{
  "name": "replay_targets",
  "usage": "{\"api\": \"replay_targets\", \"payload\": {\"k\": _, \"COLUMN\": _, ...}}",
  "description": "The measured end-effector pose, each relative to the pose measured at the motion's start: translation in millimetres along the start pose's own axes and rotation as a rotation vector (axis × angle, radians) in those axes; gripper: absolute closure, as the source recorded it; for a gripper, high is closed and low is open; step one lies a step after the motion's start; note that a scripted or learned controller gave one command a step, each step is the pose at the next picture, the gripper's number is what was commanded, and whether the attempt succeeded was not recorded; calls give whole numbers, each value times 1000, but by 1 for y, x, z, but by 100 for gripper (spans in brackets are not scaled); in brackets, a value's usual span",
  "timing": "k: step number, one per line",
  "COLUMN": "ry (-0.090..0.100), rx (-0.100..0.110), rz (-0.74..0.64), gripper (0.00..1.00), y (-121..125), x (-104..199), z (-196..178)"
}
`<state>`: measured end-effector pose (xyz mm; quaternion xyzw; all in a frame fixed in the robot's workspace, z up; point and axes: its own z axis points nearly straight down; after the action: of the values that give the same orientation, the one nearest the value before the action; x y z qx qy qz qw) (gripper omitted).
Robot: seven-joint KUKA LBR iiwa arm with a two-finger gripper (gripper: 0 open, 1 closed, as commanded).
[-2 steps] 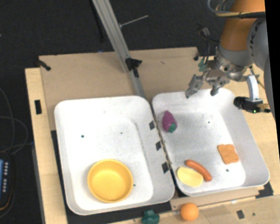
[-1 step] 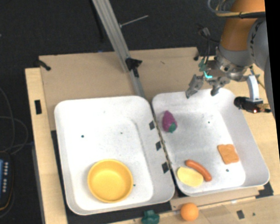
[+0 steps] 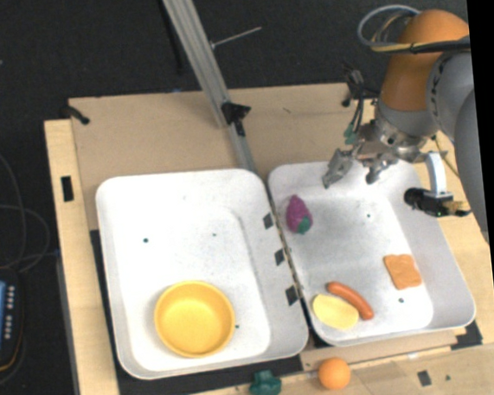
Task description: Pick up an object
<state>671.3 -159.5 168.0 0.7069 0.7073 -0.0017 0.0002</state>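
End effector (image 3: 352,173) hangs spread and empty over the right bin's (image 3: 434,244) far edge, presumably staged above the purple toy (image 3: 297,213).

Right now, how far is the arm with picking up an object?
Nothing looks picked yet. The gripper is open over the far edge of the right bin, with nothing between its fingers. The purple object, the orange block, the sausage and the yellow piece all lie in that bin. Left to do: come down on one, close and lift.
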Motion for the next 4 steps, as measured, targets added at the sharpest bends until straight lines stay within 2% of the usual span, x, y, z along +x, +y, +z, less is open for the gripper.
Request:
{"api": "replay_targets", "payload": {"k": 1, "ry": 0, "rx": -2, "rz": 0, "gripper": 0, "y": 2, "x": -3, "z": 59}}
{"api": "replay_targets", "payload": {"k": 2, "ry": -1, "rx": -2, "rz": 0, "gripper": 0, "y": 2, "x": -5, "z": 66}}
{"api": "replay_targets", "payload": {"k": 3, "ry": -3, "rx": -5, "rz": -2, "gripper": 100, "y": 3, "x": -5, "z": 54}}
{"api": "replay_targets", "payload": {"k": 4, "ry": 2, "rx": -8, "rz": 1, "gripper": 100, "y": 2, "x": -5, "z": 9}}
